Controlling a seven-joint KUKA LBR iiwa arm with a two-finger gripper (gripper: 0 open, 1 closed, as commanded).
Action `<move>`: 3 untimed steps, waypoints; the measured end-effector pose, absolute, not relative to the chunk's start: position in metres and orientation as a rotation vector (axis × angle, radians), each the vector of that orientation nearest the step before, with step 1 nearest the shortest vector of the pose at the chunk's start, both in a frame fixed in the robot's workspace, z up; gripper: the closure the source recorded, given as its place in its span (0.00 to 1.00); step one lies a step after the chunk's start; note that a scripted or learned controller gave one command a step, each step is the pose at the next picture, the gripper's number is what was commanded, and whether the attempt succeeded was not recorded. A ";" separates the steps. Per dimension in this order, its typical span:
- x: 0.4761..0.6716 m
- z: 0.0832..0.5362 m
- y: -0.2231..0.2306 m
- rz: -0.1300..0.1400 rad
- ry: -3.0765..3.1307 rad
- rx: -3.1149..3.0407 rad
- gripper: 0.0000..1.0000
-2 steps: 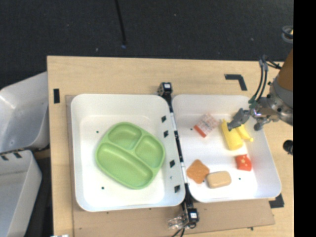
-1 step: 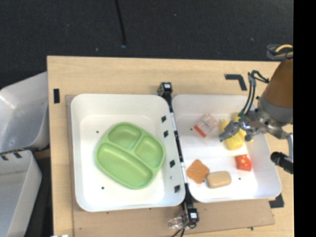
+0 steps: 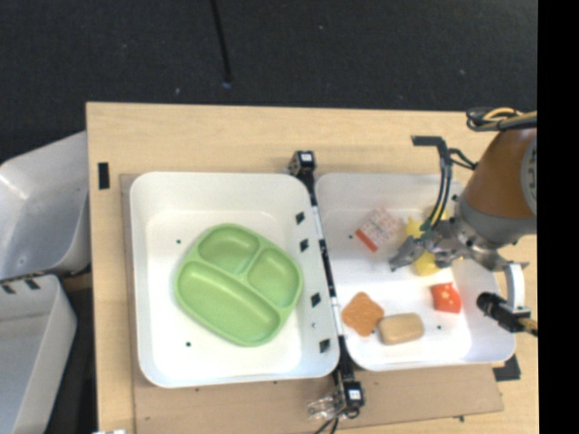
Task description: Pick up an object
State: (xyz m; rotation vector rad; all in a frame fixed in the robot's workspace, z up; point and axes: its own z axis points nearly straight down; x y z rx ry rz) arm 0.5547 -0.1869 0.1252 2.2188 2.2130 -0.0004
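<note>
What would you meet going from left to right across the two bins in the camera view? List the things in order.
Green divided plate → orange-brown biscuit-like piece → clear packet with a red end → tan block → yellow object under the gripper → small red block.

Several small objects lie in the right bin (image 3: 362,193), all candidates for picking. A small clear packet with an orange-red end (image 3: 375,229) lies tilted toward the bin's back. A yellow object (image 3: 422,262) sits just right of it near the bin's middle, partly covered by the hand (image 3: 404,255), whose dark tip is right at its left side; whether it is gripped cannot be told. A small red block (image 3: 444,297) rests in front of the yellow object. An orange-brown, toast-like piece (image 3: 362,314) lies flat near the bin's front left, and a tan rounded lump (image 3: 400,329) lies just beside it, touching or almost touching.
</note>
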 end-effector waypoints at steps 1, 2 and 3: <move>0.559 0.125 -0.191 0.010 2.196 2.214 0.00; 0.560 0.137 -0.193 0.013 2.186 2.214 1.00; 0.565 0.182 -0.199 0.002 2.215 2.222 1.00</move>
